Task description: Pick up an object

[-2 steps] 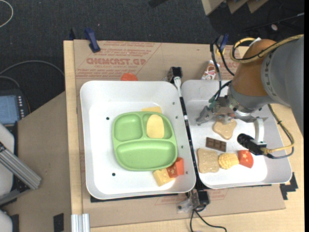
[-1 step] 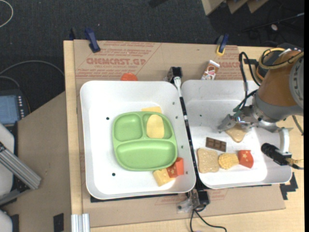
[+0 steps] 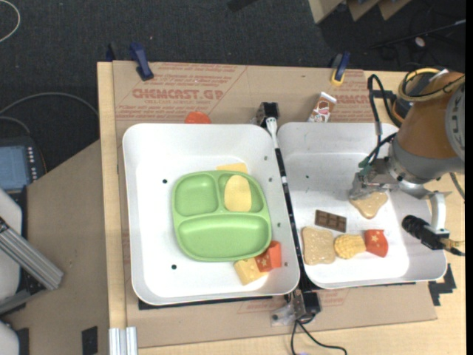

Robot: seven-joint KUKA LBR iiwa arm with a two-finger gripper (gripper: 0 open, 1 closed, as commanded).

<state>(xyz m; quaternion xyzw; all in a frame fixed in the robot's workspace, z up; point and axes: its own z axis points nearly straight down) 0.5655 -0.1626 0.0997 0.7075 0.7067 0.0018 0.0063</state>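
My gripper (image 3: 367, 186) is low in the right bin (image 3: 325, 150), near its right side, under the grey wrist and orange band. It sits right at the upper edge of a tan, flat food piece (image 3: 371, 205) lying on the bin floor, and seems to touch it. In front of that lie a brown chocolate bar (image 3: 330, 220), a pale toast slice (image 3: 318, 246), a round yellow piece (image 3: 348, 245) and a red piece (image 3: 376, 242).
The left bin (image 3: 148, 198) holds a green divided plate (image 3: 220, 231) with a pale yellow item (image 3: 237, 194) in its upper right compartment. A yellow block (image 3: 248, 271) and an orange block (image 3: 270, 257) lie at the plate's front corner. A small carton (image 3: 322, 108) lies behind the bins.
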